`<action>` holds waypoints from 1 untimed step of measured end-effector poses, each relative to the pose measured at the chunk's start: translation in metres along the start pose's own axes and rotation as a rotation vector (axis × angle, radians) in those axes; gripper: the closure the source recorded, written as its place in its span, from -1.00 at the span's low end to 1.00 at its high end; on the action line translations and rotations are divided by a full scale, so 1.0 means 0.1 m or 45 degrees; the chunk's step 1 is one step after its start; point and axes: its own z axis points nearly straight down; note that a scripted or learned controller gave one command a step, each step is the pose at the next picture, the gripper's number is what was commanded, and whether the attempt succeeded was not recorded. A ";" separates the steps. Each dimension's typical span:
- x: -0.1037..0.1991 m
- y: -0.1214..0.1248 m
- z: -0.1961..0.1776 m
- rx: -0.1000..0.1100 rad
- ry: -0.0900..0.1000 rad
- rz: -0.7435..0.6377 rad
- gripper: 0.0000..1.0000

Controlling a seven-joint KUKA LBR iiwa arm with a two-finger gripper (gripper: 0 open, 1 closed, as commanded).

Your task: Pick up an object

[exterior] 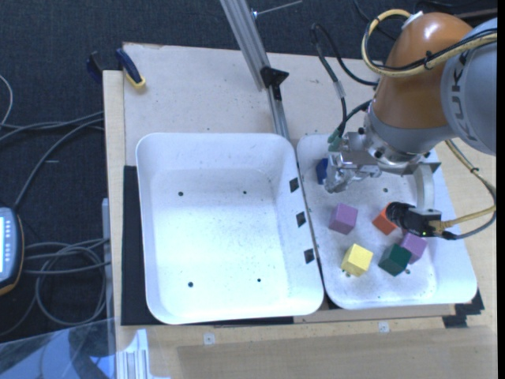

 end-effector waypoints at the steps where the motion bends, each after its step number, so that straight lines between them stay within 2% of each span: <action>1: 0.51 -0.35 -0.03 0.000 0.000 0.000 1.00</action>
